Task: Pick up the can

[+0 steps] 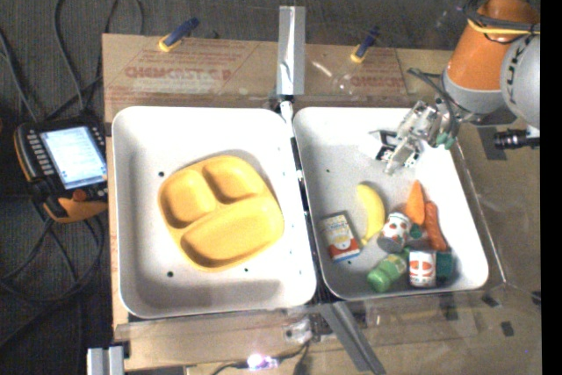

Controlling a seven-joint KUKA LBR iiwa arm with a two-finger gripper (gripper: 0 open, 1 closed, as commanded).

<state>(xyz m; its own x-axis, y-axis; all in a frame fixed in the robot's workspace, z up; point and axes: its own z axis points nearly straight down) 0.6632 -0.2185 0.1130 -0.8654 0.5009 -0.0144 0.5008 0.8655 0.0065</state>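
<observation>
The counter point(176, 70) carries two shallow white bins side by side. The left bin point(132, 189) holds a yellow divided plate point(221, 211) lying flat near its middle. The right bin point(351, 136) has its things crowded toward five o'clock. The grey arm with its orange band point(487, 44) comes in from three o'clock and ends over the bin's upper right part, at about one o'clock of the bin's middle.

The pincer point(406, 145) hangs there above bare white floor, well apart from the pile; whether it is apart or together I cannot tell, since the metal parts blur into each other.

Down in the pile, a yellow banana point(372, 208) lies upright in the view, with a small red-and-white carton point(339, 237) just beside it at eight o'clock. An orange carrot point(415, 199) lies at three o'clock of the banana. The can point(422, 267), red-labelled with a white band, stands near the bin's lower right corner, beside a green bottle point(385, 273) at its nine o'clock. A small white and red ball point(396, 232) sits just above them.
</observation>
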